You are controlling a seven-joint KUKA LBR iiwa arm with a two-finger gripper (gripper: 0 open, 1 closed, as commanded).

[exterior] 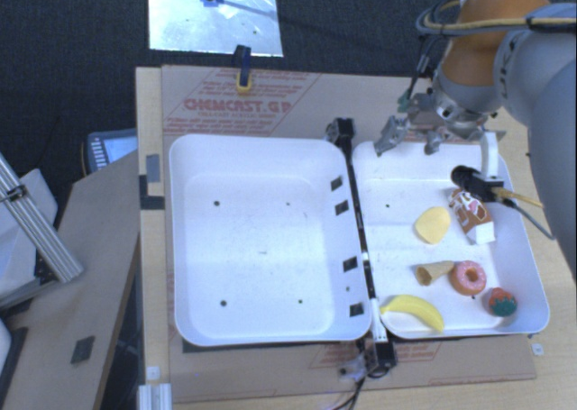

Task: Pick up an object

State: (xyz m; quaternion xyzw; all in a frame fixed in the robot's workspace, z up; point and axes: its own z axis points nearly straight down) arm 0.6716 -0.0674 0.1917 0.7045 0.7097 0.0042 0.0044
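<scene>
Right bin [527, 259], near edge: banana [415, 312], w/ a red-green fruit [500, 302] at the near right corner. Just behind: pink donut [468, 277] beside a small cone [435, 271]. Mid-bin: yellow chip-like piece [433, 224], brown-white block [472, 215] to its right. Far rim: gripper [411, 139] hovers, fingers spread open, gripping nothing; all items lie well apart, nearer the camera. Left bin [194, 165] alongside.

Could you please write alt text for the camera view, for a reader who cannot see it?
The gripper hangs above the right bin's far edge. That bin holds a banana, donut and other toy foods, beside the left bin.
</scene>
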